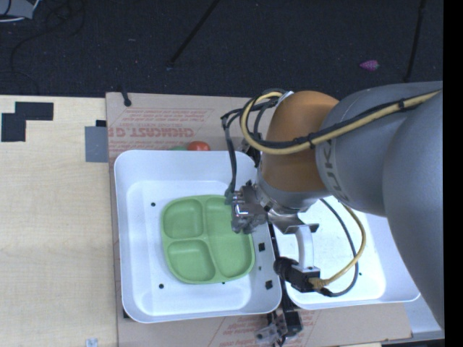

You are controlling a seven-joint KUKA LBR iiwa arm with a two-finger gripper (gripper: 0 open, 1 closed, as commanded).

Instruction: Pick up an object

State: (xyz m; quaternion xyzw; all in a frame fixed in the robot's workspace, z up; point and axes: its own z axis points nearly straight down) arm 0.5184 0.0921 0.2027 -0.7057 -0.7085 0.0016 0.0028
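The green divided plastic plate [206, 238] looks smooth and matt. The two shallow white plastic bins [137, 186] have a faint sheen. Pale wood-grain table [51, 230]; brown printed cardboard sheet [159, 125] beneath.

red printed lettering [156, 131] is showing on the brown cardboard sheet [145, 121] lying under the two bins, along its far edge. it is appearing upside down and mirrored from this angle, so only a few letter shapes are coming through and the word is not reading with any certainty. more red print [242, 330] is showing on the cardboard's near edge, too small and blurred to be making out.
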